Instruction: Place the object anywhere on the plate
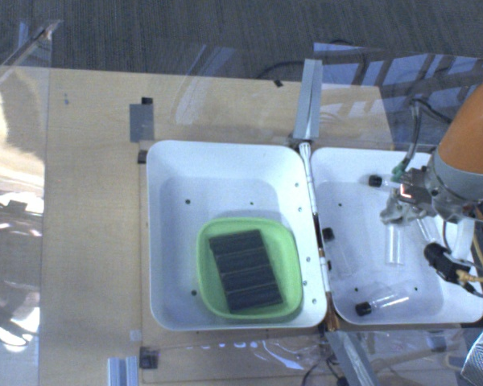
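Note:
A green plate (pixel 286 248) lies in the left bin (pixel 169 215), toward its front. A dark ridged rectangular block (pixel 244 270) rests flat on the plate and covers most of its middle. My gripper (pixel 400 207) hangs over the right bin (pixel 346 175), well to the right of the plate, under the orange-banded wrist (pixel 471 147). Just below the gripper a clear tube (pixel 394 245) lies on the bin floor. Whether the gripper touches the tube is unclear.
A second clear tube with a black cap (pixel 381 302) lies near the right bin's front wall. A small black piece (pixel 327 234) sits by the divider between the bins, and another black cap (pixel 373 181) near the back. Cables hang at the arm's right.

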Motion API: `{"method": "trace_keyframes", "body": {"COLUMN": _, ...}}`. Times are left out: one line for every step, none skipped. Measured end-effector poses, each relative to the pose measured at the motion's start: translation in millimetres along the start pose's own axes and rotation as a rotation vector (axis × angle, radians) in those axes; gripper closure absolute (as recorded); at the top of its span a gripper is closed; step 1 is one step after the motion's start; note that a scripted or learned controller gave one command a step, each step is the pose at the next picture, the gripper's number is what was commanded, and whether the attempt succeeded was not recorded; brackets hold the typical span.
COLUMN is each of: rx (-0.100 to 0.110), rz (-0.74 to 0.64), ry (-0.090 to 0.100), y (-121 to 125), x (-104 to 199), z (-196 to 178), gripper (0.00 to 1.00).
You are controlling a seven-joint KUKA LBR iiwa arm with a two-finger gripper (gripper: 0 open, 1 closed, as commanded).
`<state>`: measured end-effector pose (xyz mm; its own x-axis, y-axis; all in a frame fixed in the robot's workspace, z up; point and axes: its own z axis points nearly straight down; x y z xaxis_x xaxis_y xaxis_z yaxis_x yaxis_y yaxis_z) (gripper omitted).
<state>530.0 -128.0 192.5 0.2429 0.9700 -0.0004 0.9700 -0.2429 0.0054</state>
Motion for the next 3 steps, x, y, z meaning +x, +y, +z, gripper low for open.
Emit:
{"method": "trace_keyframes", "body": {"rx": 0.003, "rz": -0.109, "ry": 0.002, "y": -44, "x": 46, "z": 8, "gripper": 1.0}}
{"method": "trace_keyframes", "body": {"rx": 0.002, "rz": -0.194, "ry": 0.003, "y": -70, "x": 110, "z": -3, "gripper": 1.0}}
{"method": "trace_keyframes", "body": {"rx": 0.003, "rz": -0.252, "ry": 0.003, "y": -85, "x": 166, "z": 1, "gripper": 1.0}}
